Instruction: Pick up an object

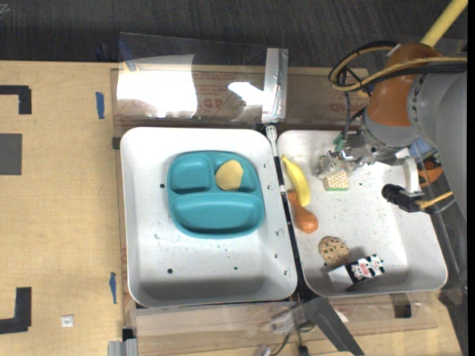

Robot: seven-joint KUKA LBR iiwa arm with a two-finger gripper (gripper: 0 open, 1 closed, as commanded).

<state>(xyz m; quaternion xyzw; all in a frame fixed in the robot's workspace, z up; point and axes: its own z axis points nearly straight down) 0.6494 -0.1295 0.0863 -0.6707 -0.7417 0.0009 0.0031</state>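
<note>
Grey arm reaching into right bin (415, 265) at 3 o'clock, gripper (335, 163) hovering just above checkered block (337, 179) — approach step. Claw state: cannot tell. Banana (296, 182), carrot (303, 215) lying at bin's 9 o'clock. Next move — descending, closing on block.

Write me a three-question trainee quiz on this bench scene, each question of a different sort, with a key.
1. True or false: the round yellow toy food piece lies in the upper right compartment of the teal plastic divided plate.
2. Multiple choice: the yellow toy banana lies in which shallow white bin? A) left bin B) right bin C) neither
3. Fill in: the claw hangs over the small square ______-patterned toy.

Key: 1 true; 2 B; 3 waffle.
</note>
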